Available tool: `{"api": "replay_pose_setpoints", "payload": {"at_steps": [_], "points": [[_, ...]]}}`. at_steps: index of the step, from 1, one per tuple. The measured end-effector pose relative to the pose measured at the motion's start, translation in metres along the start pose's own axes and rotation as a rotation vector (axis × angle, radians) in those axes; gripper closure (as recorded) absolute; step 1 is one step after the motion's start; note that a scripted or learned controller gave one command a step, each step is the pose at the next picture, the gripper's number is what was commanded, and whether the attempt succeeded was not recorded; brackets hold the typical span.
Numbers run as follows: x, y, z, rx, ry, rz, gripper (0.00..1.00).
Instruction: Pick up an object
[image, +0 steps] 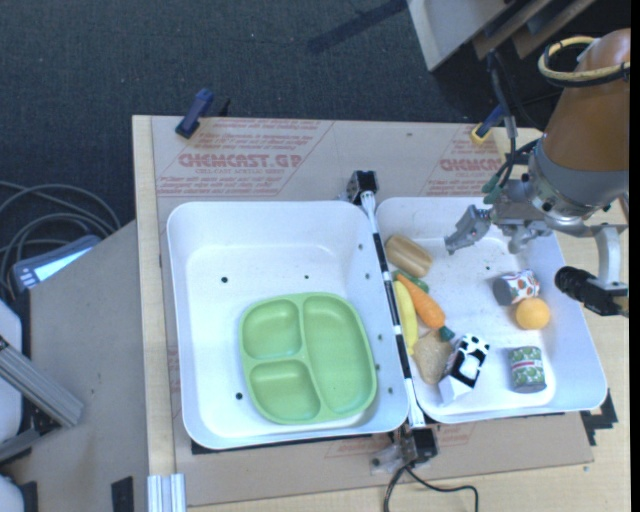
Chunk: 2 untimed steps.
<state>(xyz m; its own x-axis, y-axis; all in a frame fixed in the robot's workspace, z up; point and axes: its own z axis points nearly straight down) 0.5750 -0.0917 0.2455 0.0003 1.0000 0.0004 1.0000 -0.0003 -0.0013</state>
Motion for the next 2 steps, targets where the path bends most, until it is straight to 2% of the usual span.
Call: {"api": "replay_pose_setpoints", "payload": {"at_steps": [1,2], "points": [[0.042,-0.004,0.061,0.001,0.0,-0.001,0.0],[0.049,-0.025,0.061,0.001,0.001,0.0,0.0]]}}
